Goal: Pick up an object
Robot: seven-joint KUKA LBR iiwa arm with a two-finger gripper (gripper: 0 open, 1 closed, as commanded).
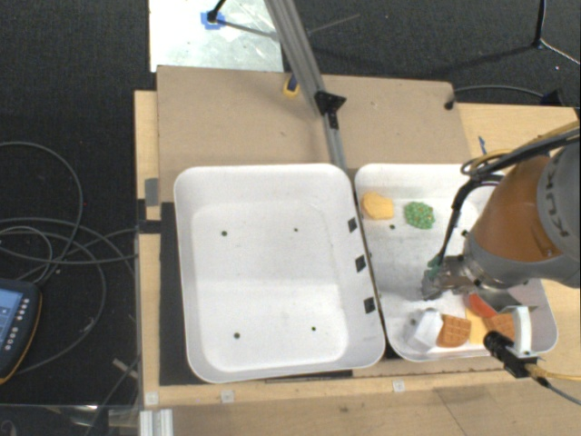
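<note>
Camera view, from above the bench at a slant.

My arm: it comes in from the right side, grey, with the orange band [513, 216] bulging over the right bin [399, 243].

My gripper [436, 284]: low over the middle of the right bin's floor, pointing down and toward the divide between the bins. It is dark and small here, and I cannot tell its state; nothing shows held in it.

White cup [421, 330]: just below my gripper, near the bin's front edge, lying tipped on its side. Apart from my gripper.

Orange waffle piece [454, 331]: just right of the white cup, touching or nearly touching it, below and slightly right of my gripper.

Carrot-like orange piece [490, 314]: to the right of my gripper, beyond the waffle piece, partly under my arm.

Green ball [418, 214]: above my gripper, toward the bin's far end, well apart from it.

Yellow lump [378, 207]: above and left of my gripper, just beside the green ball, near the bin's far left corner.

Left bin [272, 271]: well to the left of my gripper, white, with a few small dark dots on its floor.

Bench [245, 116]: brown board beneath both bins.

Black clips [360, 262]: three along the divide, left of my gripper.

Grey pole [304, 57]: slants down from the top to the far end of the divide.

Cables and tablet [16, 321]: on the dark floor, far left.
</note>
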